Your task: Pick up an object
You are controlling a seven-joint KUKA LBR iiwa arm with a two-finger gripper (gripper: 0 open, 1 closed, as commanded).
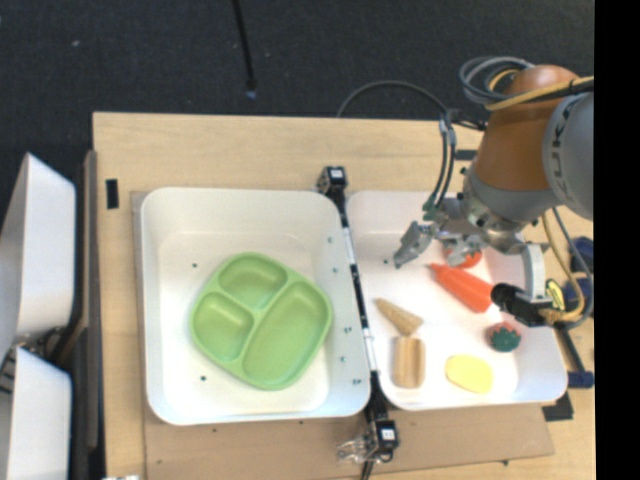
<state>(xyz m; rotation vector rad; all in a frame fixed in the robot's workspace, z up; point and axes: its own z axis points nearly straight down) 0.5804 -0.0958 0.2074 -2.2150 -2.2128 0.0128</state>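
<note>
My gripper (431,257) hangs over the back of the right bin (380,213), open, with nothing between its fingers. An orange carrot (463,284) lies just in front of it, its upper end beside the right finger (461,255). The left finger (406,247) points down toward bare bin floor. Nearer the front lie a tan cone (400,316), a wooden cylinder (407,360), a yellow oval piece (469,373) and a small green and red item (505,338).
The left bin (160,268) holds a green divided plate (262,320). A rail with black clips (350,268) separates the two bins. White boxes (40,258) stand at the bench's left side.
</note>
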